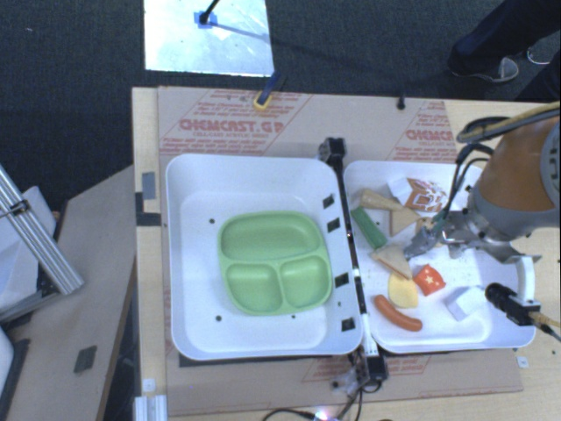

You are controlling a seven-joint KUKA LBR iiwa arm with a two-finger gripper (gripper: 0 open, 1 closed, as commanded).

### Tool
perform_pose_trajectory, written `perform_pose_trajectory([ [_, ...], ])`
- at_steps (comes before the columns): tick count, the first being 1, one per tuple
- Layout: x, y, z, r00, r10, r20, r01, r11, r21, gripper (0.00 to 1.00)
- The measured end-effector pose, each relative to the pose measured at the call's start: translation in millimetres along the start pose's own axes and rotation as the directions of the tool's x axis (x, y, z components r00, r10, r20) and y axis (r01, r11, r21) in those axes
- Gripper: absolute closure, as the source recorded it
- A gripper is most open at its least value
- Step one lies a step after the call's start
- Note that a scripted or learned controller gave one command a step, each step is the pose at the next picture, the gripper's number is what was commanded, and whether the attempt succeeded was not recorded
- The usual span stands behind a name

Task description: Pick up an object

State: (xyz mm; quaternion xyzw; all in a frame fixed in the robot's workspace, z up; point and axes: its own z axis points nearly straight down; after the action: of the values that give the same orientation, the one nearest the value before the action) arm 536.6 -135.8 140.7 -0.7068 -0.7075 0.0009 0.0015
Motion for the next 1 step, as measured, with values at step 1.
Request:
perform_pose_trajectory([
  [1, 1.1, 3.1, 47.8, 1.000, 0.000, -0.002, 0.000, 1.000, -0.009, 0.00],
])
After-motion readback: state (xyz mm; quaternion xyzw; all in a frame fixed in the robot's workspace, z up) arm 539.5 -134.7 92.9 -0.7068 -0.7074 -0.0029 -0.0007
